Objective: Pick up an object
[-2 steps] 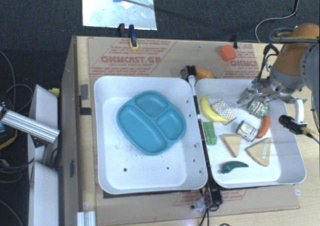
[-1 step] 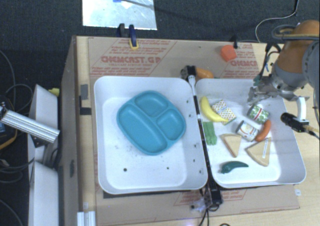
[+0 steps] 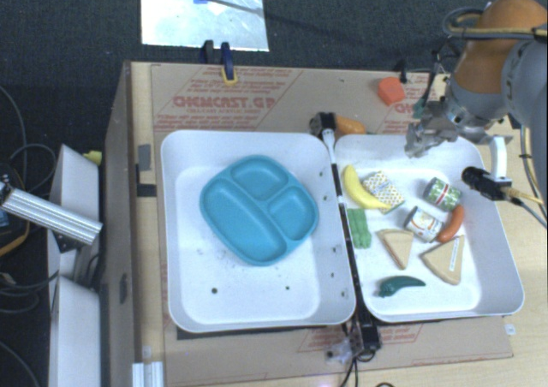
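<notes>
My gripper (image 3: 425,140) hangs over the far edge of the right bin (image 3: 501,278), above its back wall, with nothing visible in it. Below it in the bin lie a yellow banana (image 3: 360,188), a yellow-and-white patterned block (image 3: 384,191), a green can (image 3: 443,193), a small white jar (image 3: 422,223), a red-orange chili (image 3: 454,221), a green flat stick (image 3: 358,228), two tan bread wedges (image 3: 396,247) (image 3: 447,262) and a dark green pepper (image 3: 400,285). The green can is the closest, just toward the front from the gripper.
The left bin (image 3: 193,291) holds a blue divided plate (image 3: 259,207). An orange block (image 3: 390,90) and an orange toy (image 3: 349,127) lie on the board behind the bins. A ridge (image 3: 342,231) separates the two bins.
</notes>
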Robot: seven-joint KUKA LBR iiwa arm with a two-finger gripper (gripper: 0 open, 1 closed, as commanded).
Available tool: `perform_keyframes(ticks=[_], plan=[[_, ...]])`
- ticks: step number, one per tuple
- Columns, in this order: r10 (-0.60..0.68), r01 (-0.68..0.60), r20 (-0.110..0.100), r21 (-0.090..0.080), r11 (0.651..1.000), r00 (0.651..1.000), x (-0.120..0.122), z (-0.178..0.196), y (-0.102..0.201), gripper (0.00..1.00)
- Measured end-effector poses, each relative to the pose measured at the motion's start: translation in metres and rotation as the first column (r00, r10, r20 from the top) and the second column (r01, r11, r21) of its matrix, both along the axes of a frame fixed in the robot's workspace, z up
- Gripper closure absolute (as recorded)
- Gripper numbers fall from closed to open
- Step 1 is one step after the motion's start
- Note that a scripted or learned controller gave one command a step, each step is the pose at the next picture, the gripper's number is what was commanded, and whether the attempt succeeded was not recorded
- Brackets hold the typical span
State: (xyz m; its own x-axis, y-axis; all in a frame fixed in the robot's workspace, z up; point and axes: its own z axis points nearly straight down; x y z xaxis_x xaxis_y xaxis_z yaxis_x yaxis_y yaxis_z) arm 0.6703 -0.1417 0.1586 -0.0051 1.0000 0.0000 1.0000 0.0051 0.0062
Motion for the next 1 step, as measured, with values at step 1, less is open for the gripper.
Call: perform_keyframes(ticks=[1], plan=[[-0.002, 0.002, -0.003, 0.000, 1.000, 1.000, -0.0009, -0.0012, -0.0010, 0.00]])
